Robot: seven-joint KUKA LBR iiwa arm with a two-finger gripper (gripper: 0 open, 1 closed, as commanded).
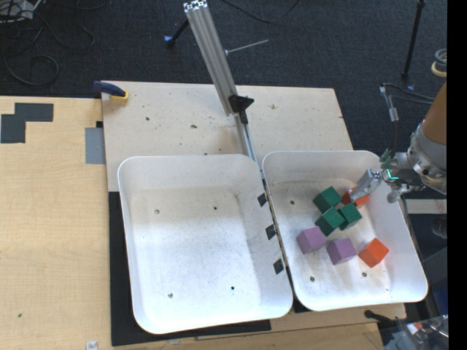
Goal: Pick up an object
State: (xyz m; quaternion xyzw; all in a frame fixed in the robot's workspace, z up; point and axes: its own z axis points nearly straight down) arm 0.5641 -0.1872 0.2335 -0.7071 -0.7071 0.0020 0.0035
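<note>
Nearest, an orange block (373,253) and two purple blocks (326,244) sit in the right bin (412,286); green blocks (337,210) crowd a red piece (357,199) beside the gripper (367,184), whose opening I cannot tell; it may jam between neighbours.

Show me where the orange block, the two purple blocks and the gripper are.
orange block (374,253): camera view, middle of its top face.
left purple block (311,240): camera view, its top face.
right purple block (341,251): camera view, its top face.
gripper (363,188): camera view, at its fingertips.
</note>
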